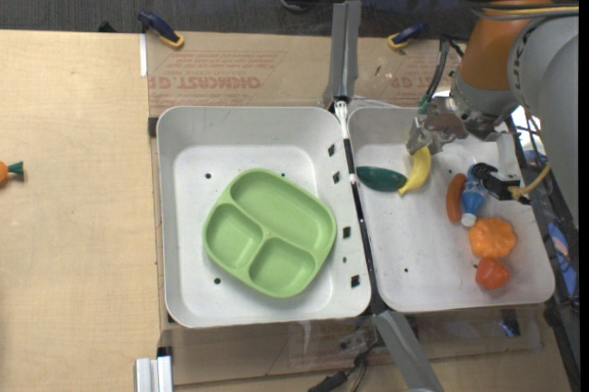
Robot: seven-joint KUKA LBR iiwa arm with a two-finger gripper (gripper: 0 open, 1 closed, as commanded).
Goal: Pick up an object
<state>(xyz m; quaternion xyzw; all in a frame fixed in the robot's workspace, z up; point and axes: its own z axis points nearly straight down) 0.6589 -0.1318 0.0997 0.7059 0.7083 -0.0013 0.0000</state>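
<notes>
My tool (425, 142) is down in the right bin (433, 289), near its back wall, and its fingers are closed on the top end of the banana (417, 172). The banana hangs tilted from that grip, its lower tip by the dark green piece (379, 178) lying just left of it (whether the two touch, I cannot tell). Along the bin's right side sit a red-orange piece (455, 199), a small blue bottle (474, 197), an orange fruit (492, 236) and a red one (492, 273). In the left bin (184, 289) rests the green tray (268, 233).
</notes>
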